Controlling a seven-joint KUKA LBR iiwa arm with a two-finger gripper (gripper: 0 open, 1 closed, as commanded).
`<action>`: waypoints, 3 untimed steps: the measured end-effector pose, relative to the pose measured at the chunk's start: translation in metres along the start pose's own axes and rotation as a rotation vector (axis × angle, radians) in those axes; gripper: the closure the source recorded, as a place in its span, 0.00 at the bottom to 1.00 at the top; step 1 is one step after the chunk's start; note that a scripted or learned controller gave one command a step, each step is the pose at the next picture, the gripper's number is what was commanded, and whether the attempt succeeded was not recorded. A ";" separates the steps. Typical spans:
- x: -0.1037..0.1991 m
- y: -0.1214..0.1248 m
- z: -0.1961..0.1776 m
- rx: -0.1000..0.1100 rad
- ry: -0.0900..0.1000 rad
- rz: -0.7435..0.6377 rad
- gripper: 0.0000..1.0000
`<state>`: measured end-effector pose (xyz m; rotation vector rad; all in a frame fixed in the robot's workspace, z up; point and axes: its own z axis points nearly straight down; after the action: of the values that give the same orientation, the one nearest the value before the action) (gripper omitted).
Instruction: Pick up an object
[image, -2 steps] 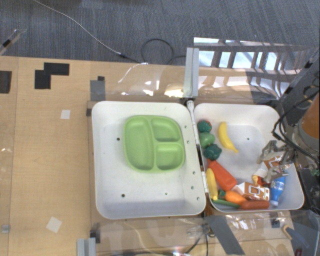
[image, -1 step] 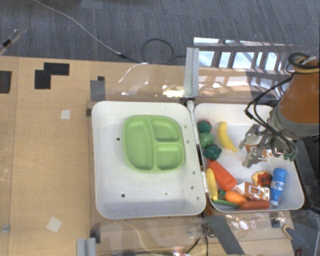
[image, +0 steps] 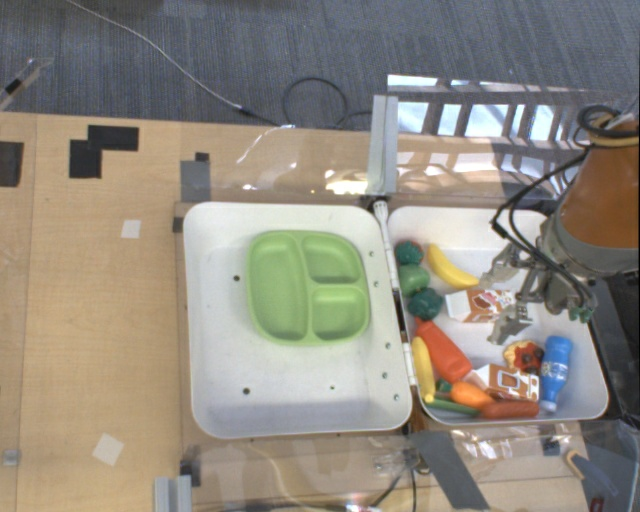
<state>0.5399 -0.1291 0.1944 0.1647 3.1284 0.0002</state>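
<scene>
I have the end effector (image: 512, 296) low in the right bin (image: 600, 400), its fingers spread and holding nothing, over the small printed packet (image: 484, 303). I judge this the approach step; next I must descend and close.

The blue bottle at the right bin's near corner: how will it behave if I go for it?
The blue bottle lies on its side and looks round, so it will probably roll if nudged. Its smooth plastic may slip between fingers. It sits against a small carton and the bin wall, leaving little room.
</scene>
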 end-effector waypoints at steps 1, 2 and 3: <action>-0.034 0.041 0.099 0.000 -0.002 0.049 0.00; -0.064 0.052 0.105 0.002 -0.006 0.092 0.00; -0.076 -0.038 0.107 0.003 -0.003 0.165 0.00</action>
<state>0.6128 -0.1749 0.0884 0.4217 3.1013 -0.0043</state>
